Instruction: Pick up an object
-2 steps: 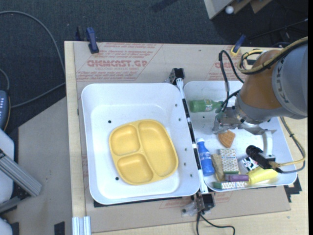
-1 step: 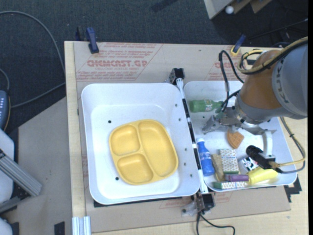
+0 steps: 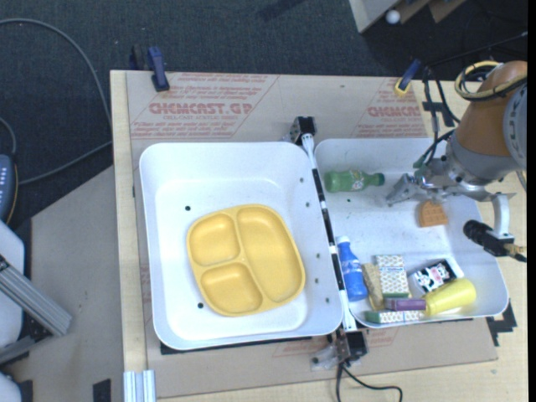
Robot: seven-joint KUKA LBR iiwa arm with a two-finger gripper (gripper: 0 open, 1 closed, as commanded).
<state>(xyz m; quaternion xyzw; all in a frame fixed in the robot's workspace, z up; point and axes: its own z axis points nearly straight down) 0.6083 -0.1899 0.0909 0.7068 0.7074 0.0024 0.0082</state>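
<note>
My gripper point(image 3: 421, 193) hangs over the back of the right bin point(image 3: 494, 266), open, with nothing between its fingers. A small brown block point(image 3: 432, 214) lies just in front of it, apart from it. A green bottle point(image 3: 353, 179) lies on its side to the gripper's left. Along the bin's left wall rests a blue bottle point(image 3: 352, 271). At the front sit a small pale box point(image 3: 391, 275), a black and white pack point(image 3: 435, 275), a yellow cup point(image 3: 452, 296) on its side and a purple marker point(image 3: 404, 306).
The left bin point(image 3: 159, 182) holds a yellow divided plate point(image 3: 244, 259). The grey arm with its orange band point(image 3: 490, 115) comes in from the right over the right bin's back corner. A black clamp point(image 3: 302, 128) sits where the bins meet at the back.
</note>
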